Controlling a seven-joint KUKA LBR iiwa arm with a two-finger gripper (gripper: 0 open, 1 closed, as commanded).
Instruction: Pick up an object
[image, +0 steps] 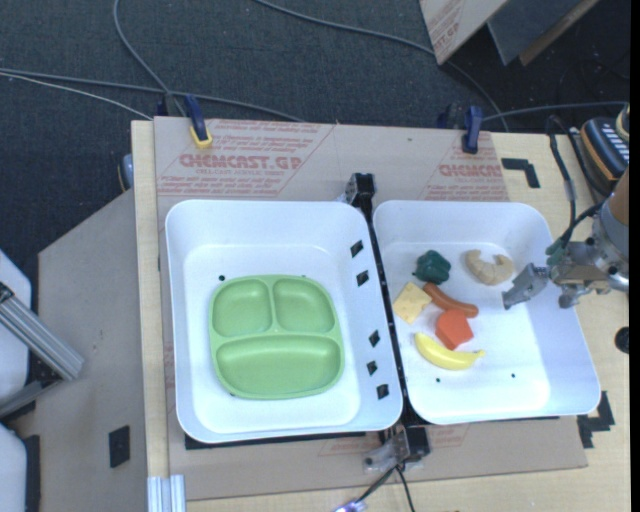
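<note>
The toy foods are lying clustered in the left half of the right bin (560, 385): a yellow banana (446, 353) nearest the front rim, a red block (455, 327) touching it, an orange sausage (449, 300), a yellow cheese wedge (411, 302), a green piece (433, 265) and a tan bread-like piece (488, 267) toward the back. They are looking light, rigid and slick, so I am judging the blocky red piece, taken across its flat sides, the surest hold. The pincer (523, 290) is hovering just right of the bread, gripping nothing; its opening cannot be told, while the green tray (276, 336) is sitting in the left bin (185, 330).
</note>
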